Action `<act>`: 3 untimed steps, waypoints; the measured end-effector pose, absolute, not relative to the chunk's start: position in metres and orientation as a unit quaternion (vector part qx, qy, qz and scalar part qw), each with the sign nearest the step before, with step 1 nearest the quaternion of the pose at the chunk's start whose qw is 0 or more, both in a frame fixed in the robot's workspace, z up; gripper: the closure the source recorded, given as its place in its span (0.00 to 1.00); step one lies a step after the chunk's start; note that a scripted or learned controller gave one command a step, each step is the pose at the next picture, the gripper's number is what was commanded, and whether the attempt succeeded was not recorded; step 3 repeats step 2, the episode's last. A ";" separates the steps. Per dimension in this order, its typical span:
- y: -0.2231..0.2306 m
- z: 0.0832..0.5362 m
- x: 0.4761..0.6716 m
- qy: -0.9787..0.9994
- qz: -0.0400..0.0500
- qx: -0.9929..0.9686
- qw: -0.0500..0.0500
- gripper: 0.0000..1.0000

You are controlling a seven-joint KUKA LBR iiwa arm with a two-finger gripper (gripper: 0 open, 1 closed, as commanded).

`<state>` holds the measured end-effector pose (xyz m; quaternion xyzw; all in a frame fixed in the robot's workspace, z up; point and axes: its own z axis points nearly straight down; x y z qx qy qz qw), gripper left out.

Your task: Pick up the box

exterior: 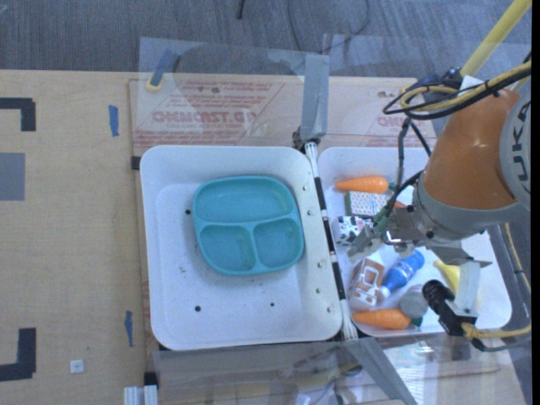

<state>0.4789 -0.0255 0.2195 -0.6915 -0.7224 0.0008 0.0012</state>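
Two white bins sit side by side. At the right bin's [499, 306] six o'clock lies the box [367, 280], between a blue bottle [402, 274] and the divider. At its one o'clock hovers the gripper [381, 229], finger spread unreadable.

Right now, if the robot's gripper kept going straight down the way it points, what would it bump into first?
Probably the box, lying just below the gripper in the right bin, beside the blue bottle. From this slanted view depth is hard to judge, so it might touch the bottle first.
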 end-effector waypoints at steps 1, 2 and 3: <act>-0.071 0.184 0.543 -0.713 0.000 -0.701 -0.001 0.00; -0.108 0.128 0.638 -0.678 0.001 -0.735 0.000 0.00; -0.108 0.128 0.638 -0.678 0.001 -0.735 0.000 0.00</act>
